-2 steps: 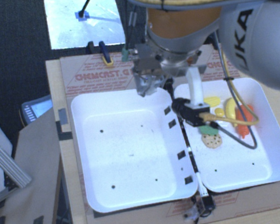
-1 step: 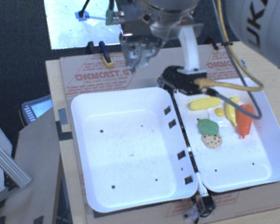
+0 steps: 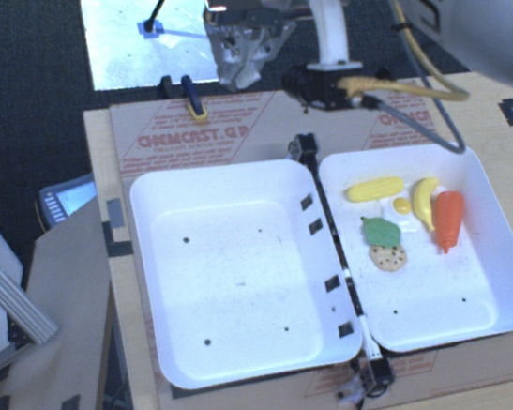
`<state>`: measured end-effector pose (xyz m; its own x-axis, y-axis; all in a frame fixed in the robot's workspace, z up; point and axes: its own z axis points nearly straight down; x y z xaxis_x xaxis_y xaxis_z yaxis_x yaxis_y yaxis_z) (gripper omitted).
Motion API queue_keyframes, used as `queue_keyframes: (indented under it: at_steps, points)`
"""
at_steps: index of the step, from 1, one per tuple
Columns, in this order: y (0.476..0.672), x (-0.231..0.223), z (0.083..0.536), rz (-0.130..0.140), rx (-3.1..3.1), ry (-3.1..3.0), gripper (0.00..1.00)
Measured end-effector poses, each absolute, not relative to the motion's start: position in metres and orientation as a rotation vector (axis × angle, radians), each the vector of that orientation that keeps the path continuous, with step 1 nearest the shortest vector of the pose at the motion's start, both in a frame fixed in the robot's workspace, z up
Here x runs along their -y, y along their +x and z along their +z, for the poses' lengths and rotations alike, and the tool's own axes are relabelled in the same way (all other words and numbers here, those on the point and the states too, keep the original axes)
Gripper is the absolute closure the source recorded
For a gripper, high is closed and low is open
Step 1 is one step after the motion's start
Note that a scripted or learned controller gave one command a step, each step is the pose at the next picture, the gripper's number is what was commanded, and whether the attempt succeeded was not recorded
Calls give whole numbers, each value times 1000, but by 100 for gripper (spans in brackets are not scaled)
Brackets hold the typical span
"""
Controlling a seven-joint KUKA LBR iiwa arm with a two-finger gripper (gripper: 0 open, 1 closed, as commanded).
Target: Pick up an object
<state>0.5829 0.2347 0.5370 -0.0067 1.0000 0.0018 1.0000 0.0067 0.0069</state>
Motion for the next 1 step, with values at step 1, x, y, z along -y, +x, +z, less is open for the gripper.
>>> queue_keyframes:
  at_steps: [1]
  points:
    - [565,-221,396,-18,-2224,2225,100]
